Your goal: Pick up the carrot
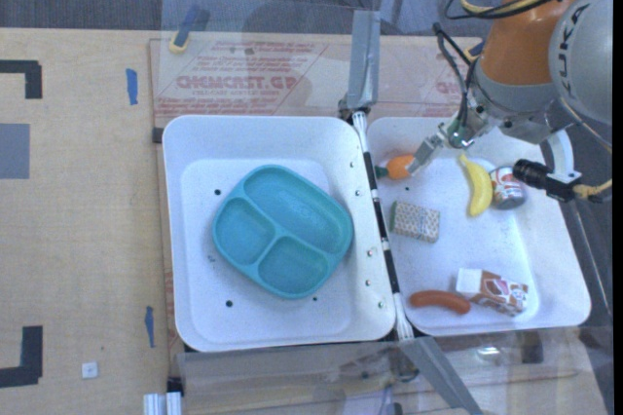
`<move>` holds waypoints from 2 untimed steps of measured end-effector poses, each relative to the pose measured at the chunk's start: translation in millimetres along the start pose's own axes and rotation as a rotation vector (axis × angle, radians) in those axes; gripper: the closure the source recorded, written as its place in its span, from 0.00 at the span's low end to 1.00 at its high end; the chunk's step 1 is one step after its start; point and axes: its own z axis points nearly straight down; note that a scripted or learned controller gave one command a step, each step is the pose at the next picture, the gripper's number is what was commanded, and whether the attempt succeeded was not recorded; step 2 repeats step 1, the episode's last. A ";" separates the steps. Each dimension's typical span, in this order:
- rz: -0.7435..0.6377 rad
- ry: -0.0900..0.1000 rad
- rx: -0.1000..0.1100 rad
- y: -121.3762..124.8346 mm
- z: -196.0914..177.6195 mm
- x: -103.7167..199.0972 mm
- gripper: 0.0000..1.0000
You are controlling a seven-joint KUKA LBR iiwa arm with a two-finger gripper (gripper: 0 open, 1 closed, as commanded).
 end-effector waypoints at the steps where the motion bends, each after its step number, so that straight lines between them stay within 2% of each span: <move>1: -0.009 -0.004 -0.004 -12.4 66.9 -6.0 0.00; 2: -0.009 -0.004 -0.004 -12.4 66.9 -6.0 0.00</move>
